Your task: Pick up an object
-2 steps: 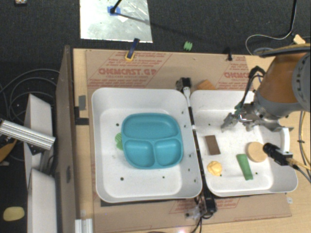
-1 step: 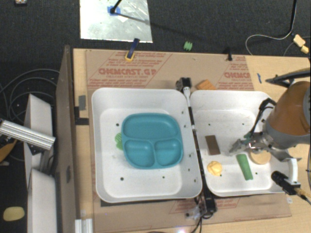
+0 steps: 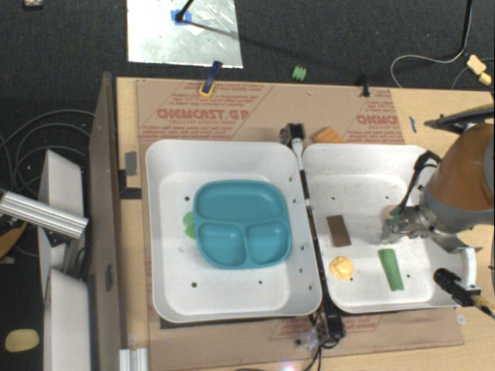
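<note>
In the right bin [image 3: 363,165] lie a flat brown block [image 3: 338,229], a small yellow lump [image 3: 342,267] near the front, and a green stick [image 3: 390,269] lying lengthwise to its right. My gripper [image 3: 394,228] hangs over the right half of this bin, just above and behind the green stick, a little to the right of the brown block. Nothing shows between its tips. The left bin [image 3: 166,168] bears a teal divided plate [image 3: 241,222] with a small green thing [image 3: 188,222] peeking out at its left edge.
A thin black divider [image 3: 304,199] runs between the two bins. An orange block [image 3: 327,136] rests on the cardboard behind the right bin. The grey arm [image 3: 464,192] covers the bin's right side.
</note>
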Motion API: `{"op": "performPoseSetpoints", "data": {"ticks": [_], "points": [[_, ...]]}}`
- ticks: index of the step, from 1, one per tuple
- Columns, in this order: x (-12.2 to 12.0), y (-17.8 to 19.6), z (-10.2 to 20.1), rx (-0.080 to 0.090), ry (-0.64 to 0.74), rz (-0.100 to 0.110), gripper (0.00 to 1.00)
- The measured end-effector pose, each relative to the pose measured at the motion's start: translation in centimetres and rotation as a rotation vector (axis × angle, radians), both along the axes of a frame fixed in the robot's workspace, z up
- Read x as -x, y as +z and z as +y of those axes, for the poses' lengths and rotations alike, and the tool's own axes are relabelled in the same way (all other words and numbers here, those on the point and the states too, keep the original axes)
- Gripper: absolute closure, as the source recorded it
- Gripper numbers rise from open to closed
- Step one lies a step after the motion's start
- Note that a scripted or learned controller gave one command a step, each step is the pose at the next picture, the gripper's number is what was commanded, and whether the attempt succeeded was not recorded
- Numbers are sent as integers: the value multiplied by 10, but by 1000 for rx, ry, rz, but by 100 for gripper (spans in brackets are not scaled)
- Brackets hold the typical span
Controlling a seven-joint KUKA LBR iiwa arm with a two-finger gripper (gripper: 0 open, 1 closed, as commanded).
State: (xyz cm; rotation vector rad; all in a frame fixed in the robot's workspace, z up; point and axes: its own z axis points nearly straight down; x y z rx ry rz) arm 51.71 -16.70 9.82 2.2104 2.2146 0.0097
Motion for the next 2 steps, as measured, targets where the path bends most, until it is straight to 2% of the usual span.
{"op": "performPoseSetpoints", "data": {"ticks": [1,2], "points": [[0,-1,0,0,0,1,0],[31,-14,5,-5,-3,13,0]]}}
